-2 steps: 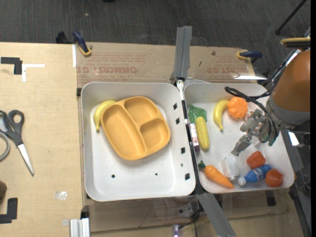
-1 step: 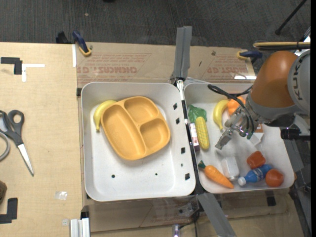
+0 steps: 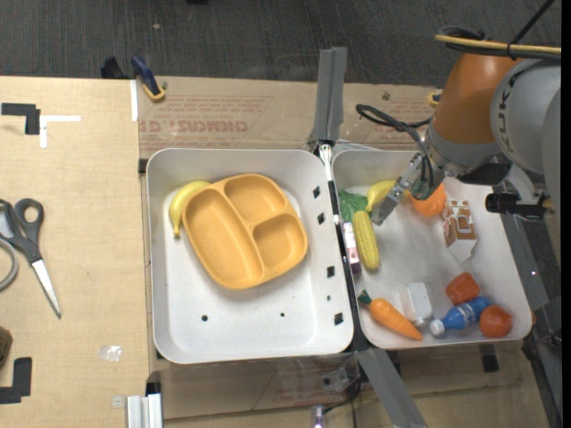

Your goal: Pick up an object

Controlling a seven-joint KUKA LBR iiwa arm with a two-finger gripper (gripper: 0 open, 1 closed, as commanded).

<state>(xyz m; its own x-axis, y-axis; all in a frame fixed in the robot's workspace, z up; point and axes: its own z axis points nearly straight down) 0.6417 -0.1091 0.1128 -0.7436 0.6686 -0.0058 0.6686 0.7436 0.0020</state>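
A robotics lab or test cell: the grey arm with its orange band (image 3: 477, 96) reaches over two shallow white plastic bins (image 3: 161, 266) set on a pale plywood worktop (image 3: 71, 230). Left of the hand (image 3: 400, 194), grey-handled scissors (image 3: 31, 248) and black tape marks (image 3: 22, 114) lie on the wood, and dark carpet (image 3: 268, 16) lies beyond it

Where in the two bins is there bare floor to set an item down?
Left bin: open floor in front of and right of the yellow divided plate. Right bin: a bare patch between the corn, carton and carrot. Crowded along its near edge and under the end effector.
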